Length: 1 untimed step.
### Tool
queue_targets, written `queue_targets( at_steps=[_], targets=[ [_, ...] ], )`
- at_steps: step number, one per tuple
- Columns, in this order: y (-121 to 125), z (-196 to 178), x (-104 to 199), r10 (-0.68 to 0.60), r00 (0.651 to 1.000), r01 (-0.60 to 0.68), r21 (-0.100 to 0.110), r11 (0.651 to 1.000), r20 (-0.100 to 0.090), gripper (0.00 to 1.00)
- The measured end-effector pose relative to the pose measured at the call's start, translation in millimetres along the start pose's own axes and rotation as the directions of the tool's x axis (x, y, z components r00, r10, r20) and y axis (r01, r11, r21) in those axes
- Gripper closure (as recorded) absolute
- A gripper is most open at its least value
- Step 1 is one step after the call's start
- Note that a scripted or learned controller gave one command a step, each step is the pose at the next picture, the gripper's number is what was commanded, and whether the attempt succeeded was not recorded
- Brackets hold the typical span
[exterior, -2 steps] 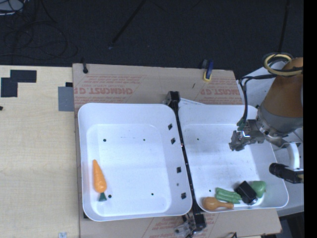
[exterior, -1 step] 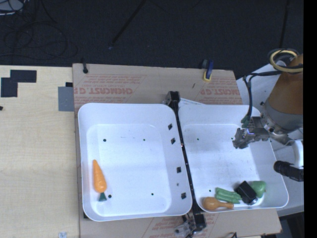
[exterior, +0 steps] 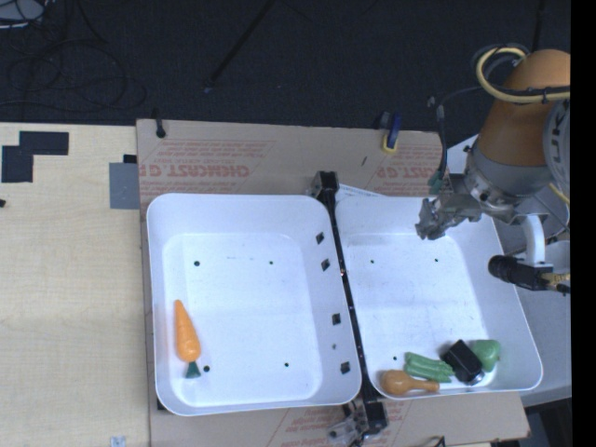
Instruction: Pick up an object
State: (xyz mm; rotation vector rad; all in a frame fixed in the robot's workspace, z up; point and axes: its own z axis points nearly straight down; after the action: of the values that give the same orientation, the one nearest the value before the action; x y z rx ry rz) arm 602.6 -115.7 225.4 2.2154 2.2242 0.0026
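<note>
Pale wooden counter at left, a cardboard sheet under two shallow white bins set side by side, dark floor with loose cables behind. Left bin mostly bare white floor, with an orange carrot lying near its left wall toward the near corner, green stub pointing at the near rim. Right bin open across its middle and far half, crowded at the near right corner: a green pod-like piece, a black block tilted against a green rounded thing, and an orange-tan pear-shaped thing touching the near rim. Black divider clips running between the bins. Pincer hovering over the far right part of the right bin, well apart from the cluster (open or clenched: cannot tell, too dark and small), nothing seen in it. Grey arm with orange band looming at right.
</note>
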Motion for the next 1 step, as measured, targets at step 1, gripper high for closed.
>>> queue_targets(
  at_steps=[1],
  targets=[
    [-2.7,-8.5,-1.6,0.002,1.000,-0.002,0.007,1.000,-0.001,1.00]
  ],
)
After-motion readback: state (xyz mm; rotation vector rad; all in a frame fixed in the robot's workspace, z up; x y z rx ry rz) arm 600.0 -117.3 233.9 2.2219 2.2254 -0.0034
